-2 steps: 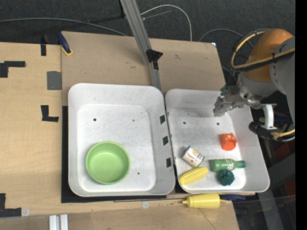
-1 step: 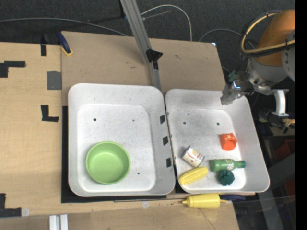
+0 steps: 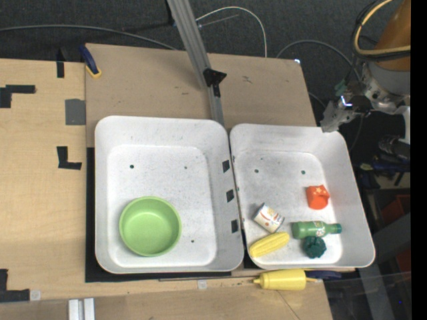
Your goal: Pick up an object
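The tabletop (image 3: 153,79) is seen carrying two shallow white bins set side by side, their inner rims touching. The left bin (image 3: 160,135) is occupied by a single green bowl (image 3: 150,226), placed upright in its near-left corner. The right bin (image 3: 280,145) holds five small objects, all grouped toward its near side. A yellow corn cob (image 3: 269,245) is laid at a slant near the front rim. A green bottle (image 3: 315,230) is laid on its side just beside it. A white and yellow can (image 3: 269,217) is tilted just above the corn. An orange-red block (image 3: 317,197) is located apart, toward the right wall. A dark green ball-shaped item (image 3: 313,247) is touching the bottle from below. A yellow bottle (image 3: 283,280) is laid outside the bins, on the tabletop's front edge.

The gripper (image 3: 331,119) is positioned over the far-right corner of the right bin, well apart from every object. Nothing is held. The opening of the fingers cannot be determined.
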`<action>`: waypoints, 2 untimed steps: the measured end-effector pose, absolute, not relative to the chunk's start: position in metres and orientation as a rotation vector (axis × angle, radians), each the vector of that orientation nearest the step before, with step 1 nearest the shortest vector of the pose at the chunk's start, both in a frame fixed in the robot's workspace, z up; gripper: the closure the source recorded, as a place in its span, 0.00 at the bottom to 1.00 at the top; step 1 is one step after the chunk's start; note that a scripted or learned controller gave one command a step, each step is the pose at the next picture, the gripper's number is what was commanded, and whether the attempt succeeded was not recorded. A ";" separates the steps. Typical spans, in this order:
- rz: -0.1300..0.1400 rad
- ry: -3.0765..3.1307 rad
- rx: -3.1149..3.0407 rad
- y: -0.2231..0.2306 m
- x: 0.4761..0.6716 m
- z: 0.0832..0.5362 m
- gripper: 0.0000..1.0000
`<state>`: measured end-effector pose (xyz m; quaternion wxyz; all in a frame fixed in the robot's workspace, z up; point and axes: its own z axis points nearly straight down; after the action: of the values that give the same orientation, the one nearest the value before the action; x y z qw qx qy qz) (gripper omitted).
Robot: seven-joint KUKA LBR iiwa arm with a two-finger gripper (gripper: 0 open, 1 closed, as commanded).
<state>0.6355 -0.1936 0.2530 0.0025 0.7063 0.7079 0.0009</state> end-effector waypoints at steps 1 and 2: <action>0.000 2.223 2.219 -0.193 0.636 0.264 1.00; -0.001 2.229 2.216 -0.143 0.643 0.249 1.00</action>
<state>0.6426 -0.1432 0.2489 -0.0008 0.7051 0.7092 -0.0004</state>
